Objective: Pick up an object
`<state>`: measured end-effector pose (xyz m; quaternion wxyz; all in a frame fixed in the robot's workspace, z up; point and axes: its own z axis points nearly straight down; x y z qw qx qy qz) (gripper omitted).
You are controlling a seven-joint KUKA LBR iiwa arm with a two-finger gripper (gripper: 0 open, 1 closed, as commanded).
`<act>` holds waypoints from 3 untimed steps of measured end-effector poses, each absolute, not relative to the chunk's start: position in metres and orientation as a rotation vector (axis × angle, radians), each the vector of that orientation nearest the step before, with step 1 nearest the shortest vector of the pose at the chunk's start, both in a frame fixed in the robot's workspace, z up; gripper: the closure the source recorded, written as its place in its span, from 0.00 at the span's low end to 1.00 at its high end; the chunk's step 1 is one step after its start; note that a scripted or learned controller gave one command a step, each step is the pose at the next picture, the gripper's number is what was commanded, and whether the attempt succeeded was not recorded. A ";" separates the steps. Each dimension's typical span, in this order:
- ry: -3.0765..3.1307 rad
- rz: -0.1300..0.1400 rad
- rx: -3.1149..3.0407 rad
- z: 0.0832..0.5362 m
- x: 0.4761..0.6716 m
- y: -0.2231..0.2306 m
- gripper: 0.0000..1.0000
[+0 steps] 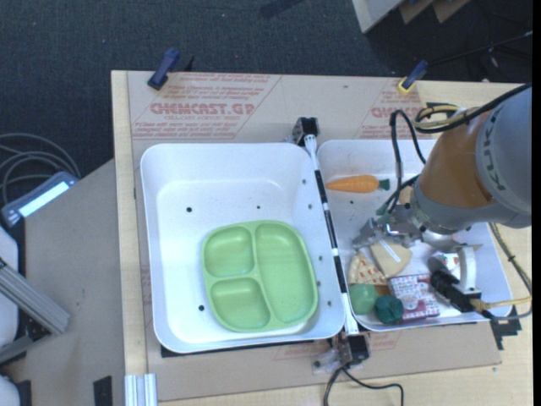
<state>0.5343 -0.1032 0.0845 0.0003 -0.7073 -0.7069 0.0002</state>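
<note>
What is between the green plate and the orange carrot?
In the camera view, the bins' two white walls with a black strip along them run between the green plate and the carrot.

probably a robotics lab: clamped bench [254, 100], loose cables [25, 172], carpet floor [84, 24].

A single fixed camera sits high above the bench [254, 100] and looks down on it at a slant. It stands far enough back to take in both bins whole, the left bin [169, 184] and the right bin [347, 152], along with the bench's far edge and dark floor beyond. The arm [473, 172] enters from the right of the view.
</note>
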 end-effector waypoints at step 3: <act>-2.223 -0.001 -2.222 0.185 0.522 -0.090 1.00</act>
